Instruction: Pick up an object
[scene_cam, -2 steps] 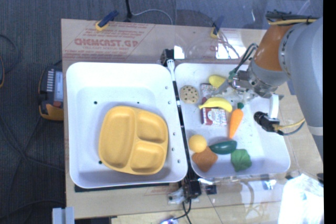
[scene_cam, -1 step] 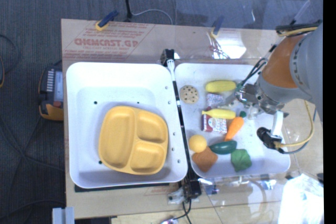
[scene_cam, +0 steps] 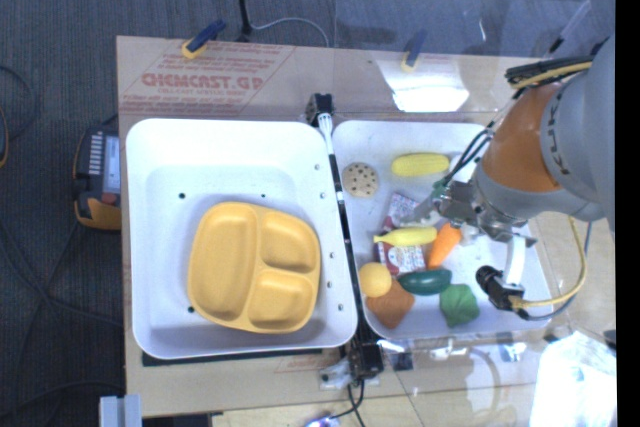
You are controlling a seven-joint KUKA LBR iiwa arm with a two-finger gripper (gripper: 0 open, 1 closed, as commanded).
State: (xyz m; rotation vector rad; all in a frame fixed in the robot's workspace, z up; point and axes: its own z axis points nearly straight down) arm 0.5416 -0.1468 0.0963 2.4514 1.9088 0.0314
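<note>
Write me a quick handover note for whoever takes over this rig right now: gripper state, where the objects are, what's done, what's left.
Gripper: low over the right bin, beside the carrot; nothing visibly held.
Objects: yellow corn, cookie, banana, red packet, lemon, green pepper all lie in the right bin. Yellow divided tray sits in the left bin.
Done: arm reached in.
Left: grasp and lift one object.

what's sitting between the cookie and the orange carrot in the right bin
In the camera view, a red packet and a banana lie between the cookie and the carrot.
</note>
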